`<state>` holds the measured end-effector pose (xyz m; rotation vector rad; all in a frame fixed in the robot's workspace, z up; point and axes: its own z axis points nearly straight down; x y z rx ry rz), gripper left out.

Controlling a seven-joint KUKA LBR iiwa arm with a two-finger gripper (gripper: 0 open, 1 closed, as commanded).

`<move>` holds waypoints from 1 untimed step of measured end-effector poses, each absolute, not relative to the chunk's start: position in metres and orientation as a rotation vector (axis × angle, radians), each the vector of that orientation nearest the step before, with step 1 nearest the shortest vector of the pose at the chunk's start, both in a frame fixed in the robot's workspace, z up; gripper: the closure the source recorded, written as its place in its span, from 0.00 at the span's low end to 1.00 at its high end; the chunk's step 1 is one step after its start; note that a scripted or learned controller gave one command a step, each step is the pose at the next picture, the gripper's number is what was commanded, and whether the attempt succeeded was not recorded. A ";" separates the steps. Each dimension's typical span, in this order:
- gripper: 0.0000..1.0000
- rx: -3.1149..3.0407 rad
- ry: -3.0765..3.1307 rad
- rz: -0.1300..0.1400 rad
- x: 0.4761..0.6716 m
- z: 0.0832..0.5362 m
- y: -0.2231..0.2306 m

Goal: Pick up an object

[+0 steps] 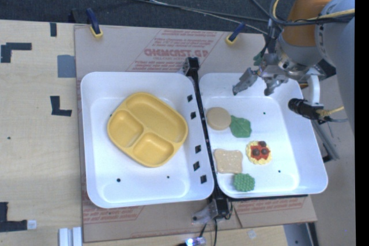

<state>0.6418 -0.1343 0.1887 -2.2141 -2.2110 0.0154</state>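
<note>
The gripper [258, 84] is hanging over the far part of the right bin [288, 124], its two dark fingers [242, 84] splayed wide apart with nothing between them and, as far as the slanted view allows, nothing touching them. The candidate objects are all lying nearer the camera than the gripper, on the bin floor: a round tan biscuit [218, 118] just below and to the left of it, a dark green leaf piece [241, 126] touching the biscuit's right side, then farther off a slice of toast [228, 161], a small pizza-like disc with red topping [259, 152], and a knobbly green piece [244, 182] farthest from the gripper. A yellow compartment plate [147, 128] is sitting in the left bin [98, 141], well apart from the gripper across the divider [199, 124].

Risks, as judged from this arrangement: the items are flat and low, so fingers descending slightly off-centre are likely to be closing on air or scraping the bin floor. The biscuit and leaf are touching, so a grasp on one may be nudging or dragging the other. A straight descent from the present position is likely to be meeting bare bin floor, since no object appears to lie under the open fingers. Thin pieces may also be slipping out during lifting.
</note>
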 end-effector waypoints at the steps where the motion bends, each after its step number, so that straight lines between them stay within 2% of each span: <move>1: 0.00 -2.219 -2.223 0.002 0.645 0.198 -0.134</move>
